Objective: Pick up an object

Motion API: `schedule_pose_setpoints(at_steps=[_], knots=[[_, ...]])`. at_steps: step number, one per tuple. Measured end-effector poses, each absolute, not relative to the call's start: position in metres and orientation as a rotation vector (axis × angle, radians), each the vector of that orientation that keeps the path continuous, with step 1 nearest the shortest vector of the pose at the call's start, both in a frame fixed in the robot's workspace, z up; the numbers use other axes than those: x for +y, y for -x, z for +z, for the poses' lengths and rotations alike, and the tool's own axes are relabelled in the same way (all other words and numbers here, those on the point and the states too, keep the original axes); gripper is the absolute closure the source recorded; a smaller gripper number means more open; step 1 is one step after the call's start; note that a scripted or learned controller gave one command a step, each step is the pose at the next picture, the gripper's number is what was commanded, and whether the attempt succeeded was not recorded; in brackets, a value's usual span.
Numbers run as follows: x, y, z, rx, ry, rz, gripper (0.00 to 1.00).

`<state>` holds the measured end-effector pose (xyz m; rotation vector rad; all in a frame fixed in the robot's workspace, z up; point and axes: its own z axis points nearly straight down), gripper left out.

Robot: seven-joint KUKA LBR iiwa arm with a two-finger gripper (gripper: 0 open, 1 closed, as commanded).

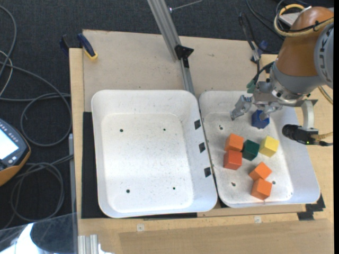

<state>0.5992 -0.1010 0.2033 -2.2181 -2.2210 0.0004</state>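
The right bin (299,181) holds several small blocks. A blue block (259,120) lies near its far edge. In a loose cluster closer to me are an orange block (234,142), a red-orange block (232,160), a green block (250,150) and a yellow block (269,146). Two more orange blocks (260,170) (260,189) sit near the front. My gripper (253,110) hangs low over the far part of this bin, open. One grey finger (239,108) points left. The blue block sits just beneath the gripper's right side, partly covered by it, and I cannot see the fingers closed on it.
The left bin (143,152) lies beside the right one, with black clips (204,147) along the shared rim. A slanted metal pole (169,30) rises behind the bins. Cables trail over the floor at left and top right.
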Motion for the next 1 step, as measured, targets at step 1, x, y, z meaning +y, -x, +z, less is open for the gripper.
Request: schedule_pose_setpoints(at_steps=[1], knots=[[-0.1011, -0.5992, 0.2033, -2.221, 2.219, 0.000, 0.00]])
